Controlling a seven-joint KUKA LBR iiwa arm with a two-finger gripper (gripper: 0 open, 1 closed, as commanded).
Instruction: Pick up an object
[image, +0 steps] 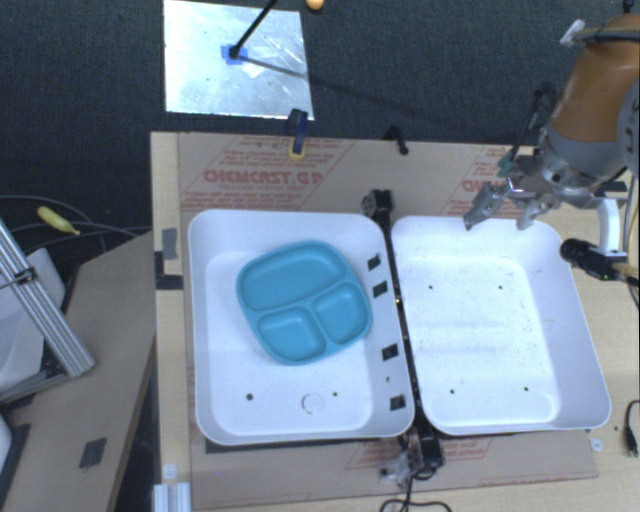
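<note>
**Blue tray in left bin, fingers spread over right bin's far edge**

A blue divided tray (303, 302) lies in the left bin (215, 400). Over the right bin's (570, 395) far rim, the gripper (503, 209) hangs with fingers spread apart, holding nothing.

The blue divided plate (303, 315) is looking like smooth, faintly glossy plastic, lying in the left bin (215, 330), whose white plastic is showing a soft sheen. The right bin (570, 340) beside that plate is looking duller and scuffed with dark specks. Beyond the plate, brown cardboard (330, 170) with red print is looking matt, and a crinkled silvery sheet (215, 65) is gleaming like foil.
</note>
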